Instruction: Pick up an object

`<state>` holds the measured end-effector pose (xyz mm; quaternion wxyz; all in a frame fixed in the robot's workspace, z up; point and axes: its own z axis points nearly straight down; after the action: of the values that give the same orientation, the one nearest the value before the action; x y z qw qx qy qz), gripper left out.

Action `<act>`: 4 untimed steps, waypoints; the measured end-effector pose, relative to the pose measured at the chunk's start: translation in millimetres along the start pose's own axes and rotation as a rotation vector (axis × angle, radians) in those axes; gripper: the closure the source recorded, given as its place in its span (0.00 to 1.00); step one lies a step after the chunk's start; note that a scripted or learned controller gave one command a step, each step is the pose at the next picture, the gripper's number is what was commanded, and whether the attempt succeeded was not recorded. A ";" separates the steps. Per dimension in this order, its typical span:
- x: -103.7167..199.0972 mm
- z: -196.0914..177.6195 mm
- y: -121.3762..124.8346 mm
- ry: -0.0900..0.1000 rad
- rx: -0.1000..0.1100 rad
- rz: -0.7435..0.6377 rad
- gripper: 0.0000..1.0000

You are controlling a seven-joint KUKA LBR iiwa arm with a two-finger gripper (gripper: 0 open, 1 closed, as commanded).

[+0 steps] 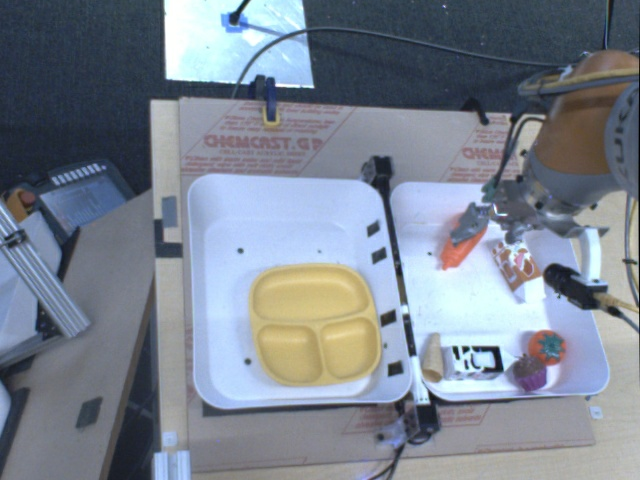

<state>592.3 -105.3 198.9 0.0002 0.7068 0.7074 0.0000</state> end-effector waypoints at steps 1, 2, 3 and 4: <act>-0.9 61.9 3.4 0.000 0.002 0.000 0.00; -1.4 48.4 4.0 -0.001 -0.002 0.000 1.00; 2.8 -15.3 5.3 -0.001 -0.007 -0.003 1.00; 2.7 -13.0 6.2 0.000 -0.003 -0.003 1.00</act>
<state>598.5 -102.6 211.9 0.0012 0.7058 0.7084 0.0009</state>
